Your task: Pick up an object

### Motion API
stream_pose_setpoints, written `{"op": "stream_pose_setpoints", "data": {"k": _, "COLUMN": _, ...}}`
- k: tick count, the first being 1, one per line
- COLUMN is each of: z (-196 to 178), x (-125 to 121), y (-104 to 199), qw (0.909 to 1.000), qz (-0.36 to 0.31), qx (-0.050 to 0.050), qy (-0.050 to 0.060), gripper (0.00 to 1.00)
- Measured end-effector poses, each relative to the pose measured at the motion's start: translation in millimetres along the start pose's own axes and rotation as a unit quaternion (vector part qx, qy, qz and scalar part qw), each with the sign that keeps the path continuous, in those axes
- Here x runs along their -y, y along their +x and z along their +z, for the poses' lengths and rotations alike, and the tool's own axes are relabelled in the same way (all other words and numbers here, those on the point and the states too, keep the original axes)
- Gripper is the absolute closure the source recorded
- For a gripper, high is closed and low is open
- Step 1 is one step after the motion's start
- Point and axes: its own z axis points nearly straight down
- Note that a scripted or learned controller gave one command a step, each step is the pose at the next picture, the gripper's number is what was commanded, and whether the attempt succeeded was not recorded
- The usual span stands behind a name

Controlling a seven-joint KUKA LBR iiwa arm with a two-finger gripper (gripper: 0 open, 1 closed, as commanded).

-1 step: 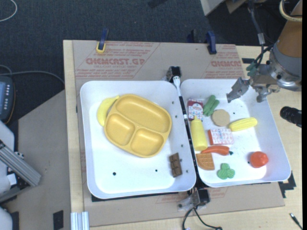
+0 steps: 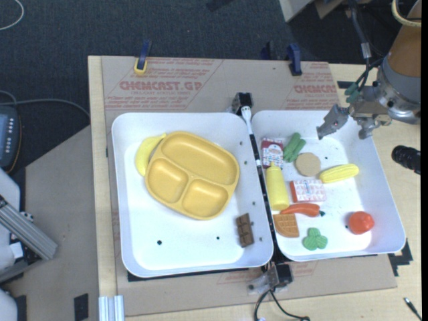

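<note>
The gripper [image 2: 346, 122] hangs over the far right corner of the right bin [image 2: 384, 199], its 2 fingers spread apart with nothing between them. Beneath and to its left lie the toy foods. A green pickle [image 2: 293, 147] and a red-and-white packet [image 2: 272, 154] sit at the far left of that bin, with a tan cookie [image 2: 308, 164] and a corn cob [image 2: 339, 173] just nearer. A yellow bottle [image 2: 277, 186] lies along the left wall beside a second packet [image 2: 307, 191]. Nearer still are a hot dog [image 2: 300, 210], a waffle [image 2: 287, 226], broccoli [image 2: 314, 239] and a tomato [image 2: 360, 222]. The left bin [image 2: 127, 199] bears a yellow divided tray [image 2: 192, 174] resting on a yellow plate [image 2: 144, 154], and a chocolate bar [image 2: 245, 229] in its near right corner.
</note>
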Motion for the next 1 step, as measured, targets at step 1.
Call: {"op": "stream_pose_setpoints", "data": {"k": 1, "z": 53.2, "x": 5.7, "y": -8.6, "qw": 1.0000, "qz": 0.001, "qx": 0.000, "qy": 0.003, "gripper": 0.00}}
